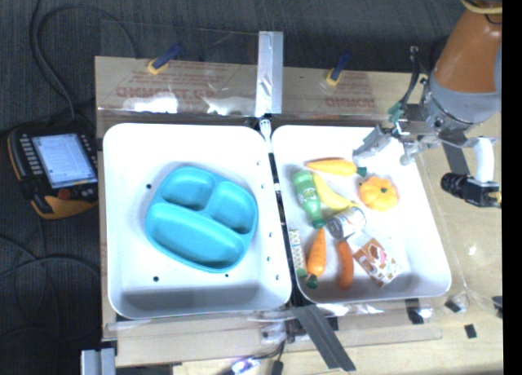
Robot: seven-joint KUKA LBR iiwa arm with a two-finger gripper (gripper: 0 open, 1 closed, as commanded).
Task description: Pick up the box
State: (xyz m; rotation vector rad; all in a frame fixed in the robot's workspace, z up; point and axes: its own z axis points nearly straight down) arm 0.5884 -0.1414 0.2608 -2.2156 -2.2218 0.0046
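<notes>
The box (377,261) is a small brown and white carton lying flat near the front right corner of the right bin (431,239). It sits just right of an orange carrot (345,266). My gripper (385,152) hangs over the back edge of that bin, well behind the box and above an orange pumpkin (378,193). Its fingers (367,147) look spread open with nothing between them.
The right bin also holds a green bottle (307,190), a banana (330,194), a yellow-orange piece (330,166), a can (349,222) and a second carrot (316,253). The left bin (122,284) holds a blue divided tray (201,216). A teach pendant (53,165) lies off the bench at left.
</notes>
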